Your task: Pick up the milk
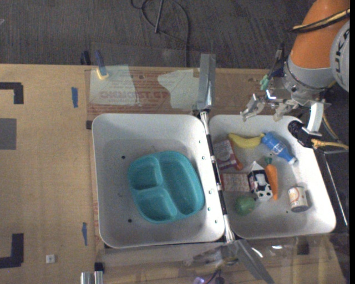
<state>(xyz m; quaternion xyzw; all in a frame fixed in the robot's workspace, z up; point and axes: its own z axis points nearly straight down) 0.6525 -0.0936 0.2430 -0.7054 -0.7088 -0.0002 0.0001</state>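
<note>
- Milk (260, 183) upright in right bin (321, 219), touching carrot (272, 178), beside apple (244, 205).
- Well below gripper (265, 108), nothing between.
- Jaws spread, empty, above bin's far rim.
- Banana (246, 141), bottle (278, 147) between.

Floor: dark grey carpet (233, 25) beyond my bench, black cables (161, 16) trailing over it.
Bench: tan board top (44, 166), with black corner marks (14, 91) and bits of blue tape (75, 97) (one near the clear sheet (138, 83)).
Light: even, soft.
</note>
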